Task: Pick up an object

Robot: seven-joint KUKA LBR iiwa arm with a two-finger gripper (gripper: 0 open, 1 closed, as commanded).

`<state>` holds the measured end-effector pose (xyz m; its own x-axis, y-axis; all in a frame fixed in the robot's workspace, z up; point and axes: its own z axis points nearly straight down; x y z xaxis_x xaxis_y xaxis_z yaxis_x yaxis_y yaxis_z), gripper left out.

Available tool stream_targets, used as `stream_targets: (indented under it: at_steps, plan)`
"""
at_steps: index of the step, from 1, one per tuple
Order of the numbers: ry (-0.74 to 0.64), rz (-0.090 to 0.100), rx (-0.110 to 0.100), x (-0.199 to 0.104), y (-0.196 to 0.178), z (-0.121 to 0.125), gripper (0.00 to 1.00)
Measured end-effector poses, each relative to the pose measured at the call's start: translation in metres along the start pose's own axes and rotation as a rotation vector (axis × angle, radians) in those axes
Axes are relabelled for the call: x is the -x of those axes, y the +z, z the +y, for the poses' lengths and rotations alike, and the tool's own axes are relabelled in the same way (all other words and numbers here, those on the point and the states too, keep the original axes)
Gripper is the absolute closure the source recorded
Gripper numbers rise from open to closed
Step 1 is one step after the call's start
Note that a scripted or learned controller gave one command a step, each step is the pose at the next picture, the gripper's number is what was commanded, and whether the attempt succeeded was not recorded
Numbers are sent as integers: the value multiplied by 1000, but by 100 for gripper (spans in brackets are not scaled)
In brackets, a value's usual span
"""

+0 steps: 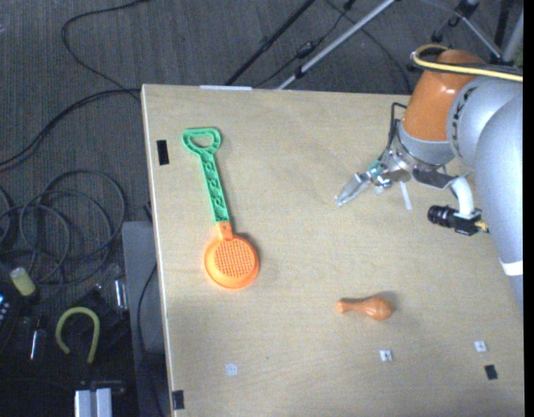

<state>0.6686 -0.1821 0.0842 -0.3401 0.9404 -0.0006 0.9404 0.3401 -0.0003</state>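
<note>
Bare tan bench (pixel 336 129), unlabelled green-handled orange strainer (pixel 221 224), orange pear-shaped toy (pixel 368 307)

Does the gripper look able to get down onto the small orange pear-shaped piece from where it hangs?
Probably yes: the orange piece lies alone on bare board, well apart from the strainer, with nothing between it and the gripper.

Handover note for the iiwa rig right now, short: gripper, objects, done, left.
Gripper: over the wooden bench top at upper right, fingers apart, nothing between them.
Objects: green-handled strainer with orange mesh head lies flat at left, handle pointing away from the camera. Small orange gourd-shaped item lies lower centre, below the gripper and apart from it.
Done: nothing picked.
Left: choose one object, descend, close, lift. The gourd-shaped item looks the nearer target.
</note>
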Motion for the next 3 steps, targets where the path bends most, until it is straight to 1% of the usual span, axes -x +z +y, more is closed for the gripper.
stream_targets:
  at_steps: [1, 2, 3]
  plan:
    - [-452, 1, 2, -70, 0, 26, 0]
    - [-220, 0, 3, -7, -5, -3, 0]
    - [269, -3, 0, 38, 0, -14, 0]
